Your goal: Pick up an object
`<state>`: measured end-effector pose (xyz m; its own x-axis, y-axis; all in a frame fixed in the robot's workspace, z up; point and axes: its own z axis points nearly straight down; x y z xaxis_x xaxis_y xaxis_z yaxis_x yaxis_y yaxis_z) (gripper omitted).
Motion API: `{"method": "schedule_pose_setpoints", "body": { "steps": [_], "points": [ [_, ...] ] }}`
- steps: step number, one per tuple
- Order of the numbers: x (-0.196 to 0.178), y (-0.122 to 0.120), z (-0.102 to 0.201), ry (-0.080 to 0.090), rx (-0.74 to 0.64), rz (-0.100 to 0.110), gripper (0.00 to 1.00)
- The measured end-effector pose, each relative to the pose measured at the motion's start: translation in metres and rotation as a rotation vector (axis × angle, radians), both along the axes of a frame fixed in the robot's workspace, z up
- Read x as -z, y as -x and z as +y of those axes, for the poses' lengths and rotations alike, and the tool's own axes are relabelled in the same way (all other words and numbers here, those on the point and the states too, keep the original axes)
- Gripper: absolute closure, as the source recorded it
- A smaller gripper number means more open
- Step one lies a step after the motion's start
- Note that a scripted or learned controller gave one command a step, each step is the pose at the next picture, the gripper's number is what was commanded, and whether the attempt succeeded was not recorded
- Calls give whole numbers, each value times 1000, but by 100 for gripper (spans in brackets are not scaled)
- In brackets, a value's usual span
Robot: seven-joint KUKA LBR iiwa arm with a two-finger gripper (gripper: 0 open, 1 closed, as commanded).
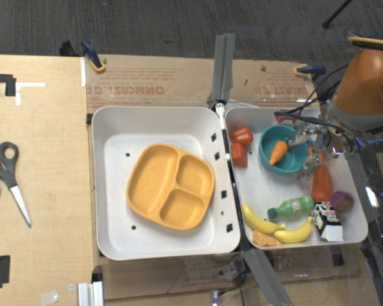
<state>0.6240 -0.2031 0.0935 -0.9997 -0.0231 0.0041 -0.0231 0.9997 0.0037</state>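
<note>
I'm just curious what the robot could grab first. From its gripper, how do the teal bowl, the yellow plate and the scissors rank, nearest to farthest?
Measured from the gripper in the camera view:
1. Teal bowl, right bin, just beside the gripper, with a carrot in it.
2. Yellow divided plate, in the left bin.
3. Scissors, out on the bench at the far left.

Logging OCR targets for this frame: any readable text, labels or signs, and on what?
Red print on the cardboard behind the left bin: upside down and mirrored, no word reads reliably.
Red print on the cardboard behind the right bin: too blurred.
Green bottle label: too small.
Black-and-white carton: unreadable.
</note>
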Motion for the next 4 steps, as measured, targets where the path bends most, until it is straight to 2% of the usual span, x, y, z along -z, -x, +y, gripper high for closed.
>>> {"method": "schedule_pose_setpoints", "body": {
  "steps": [1, 2, 3, 4],
  "points": [
    [3, -18, 21, 9, 109, 71, 0],
    [1, -17, 62, 15, 264, 29, 0],
    [2, -16, 75, 24, 500, 49, 0],
    [0, -20, 105, 15, 722, 25, 0]
  ]
}}
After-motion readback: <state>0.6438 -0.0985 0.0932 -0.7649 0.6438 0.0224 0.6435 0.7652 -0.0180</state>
